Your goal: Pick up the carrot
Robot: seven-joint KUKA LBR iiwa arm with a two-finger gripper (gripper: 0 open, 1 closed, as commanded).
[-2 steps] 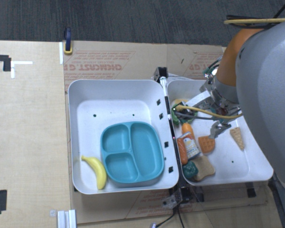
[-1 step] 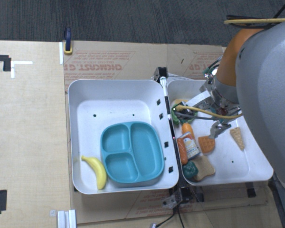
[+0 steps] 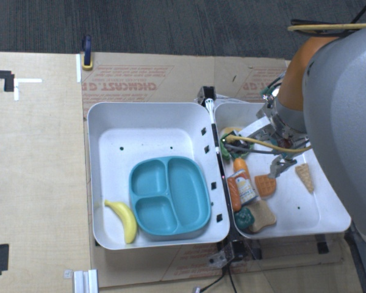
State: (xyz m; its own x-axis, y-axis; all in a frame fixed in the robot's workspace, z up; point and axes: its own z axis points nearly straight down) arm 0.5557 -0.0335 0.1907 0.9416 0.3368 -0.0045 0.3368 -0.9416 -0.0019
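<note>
The carrot [image 3: 233, 192] lies in the right bin [image 3: 329, 215], by its left wall, squeezed against a small bottle [image 3: 243, 180]. I think it is light, hard and smooth. I would grab its middle. My gripper [image 3: 279, 161] hovers close.

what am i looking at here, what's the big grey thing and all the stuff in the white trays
The big grey thing is a robot arm with an orange band, reaching in from the right. One camera fixed above the bench looks down at a slant on two white bins. The left bin holds a blue divided plate and a banana. The right bin holds a pile of toy food, among it an orange carrot along its left wall and a bottle beside it. The arm's gripper hangs over that pile. I see nothing held in it.
</note>
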